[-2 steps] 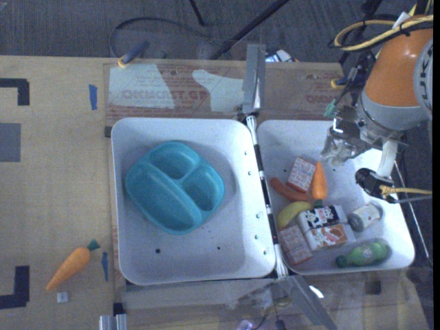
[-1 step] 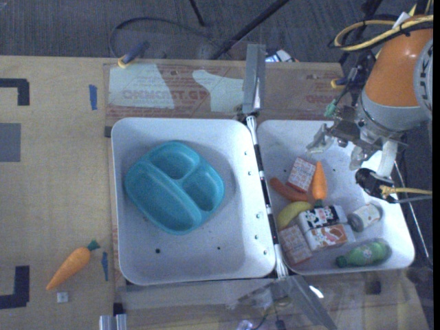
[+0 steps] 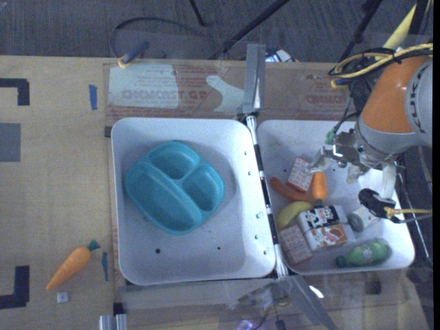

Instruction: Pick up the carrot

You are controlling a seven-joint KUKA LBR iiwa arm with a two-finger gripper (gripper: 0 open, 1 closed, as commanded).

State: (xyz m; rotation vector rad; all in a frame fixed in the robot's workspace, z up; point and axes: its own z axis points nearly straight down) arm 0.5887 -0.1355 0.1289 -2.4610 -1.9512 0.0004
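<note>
A small orange carrot-like piece (image 3: 317, 185) lies in the right bin (image 3: 289, 137), beside a pink carton (image 3: 299, 174). My gripper (image 3: 337, 168) hovers just above and to the right of it, fingers spread, and nothing shows between them. Its left finger (image 3: 322, 161) ends right above the orange piece, but I cannot tell if they touch. A second carrot (image 3: 69, 267), with a green top, lies on the wooden bench outside the bins at the lower left.
The left bin (image 3: 137, 253) holds a teal divided plate (image 3: 175, 184). Around the orange piece lie a red sausage (image 3: 285, 189), a banana (image 3: 292, 213), a milk carton (image 3: 323, 227), another small box (image 3: 294, 245) and a green item (image 3: 363, 254).
</note>
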